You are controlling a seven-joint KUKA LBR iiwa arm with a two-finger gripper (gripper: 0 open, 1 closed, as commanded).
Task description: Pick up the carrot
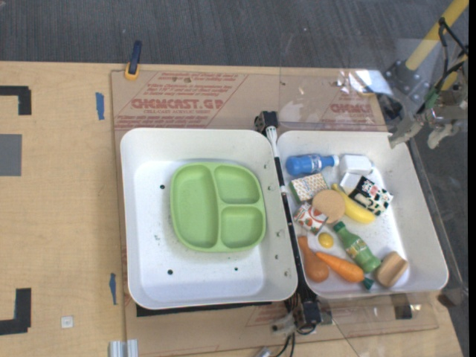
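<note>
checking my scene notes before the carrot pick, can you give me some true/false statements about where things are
1. The carrot lies in the right bin. True.
2. The green plate sits in the right bin. False: it sits in the left bin.
3. The pincer holds the carrot. False: it is above the right bin's far right corner, apart from the carrot.
4. The blue bottle lies near the right bin's far edge. True.
5. The green plate holds food. False: its compartments are bare.
</note>
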